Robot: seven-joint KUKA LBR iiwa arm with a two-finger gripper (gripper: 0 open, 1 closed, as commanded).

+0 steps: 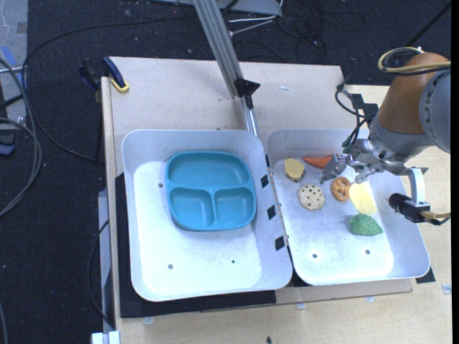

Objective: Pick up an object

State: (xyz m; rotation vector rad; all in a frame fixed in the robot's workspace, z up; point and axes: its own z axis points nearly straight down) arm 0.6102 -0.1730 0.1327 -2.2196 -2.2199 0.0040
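The right white bin (401, 260) holds several small food items: a yellow round piece (294, 168), an orange carrot (316, 160), a speckled cookie (310, 196), a small brown ring-shaped piece (341, 188), a pale yellow piece (363, 198) and a green leafy piece (366, 226). My gripper (340, 169) hangs low over the bin's upper middle, just above the brown ring and right of the carrot. Nothing shows held in it. The grey arm with its orange band (405, 99) reaches in from the right.
A blue divided tray (211, 190) lies in the left white bin (143, 264). A slanted metal pole (224, 49) comes down to the gap between the bins. Black clips (272, 210) sit along that gap. Cables lie on the dark floor.
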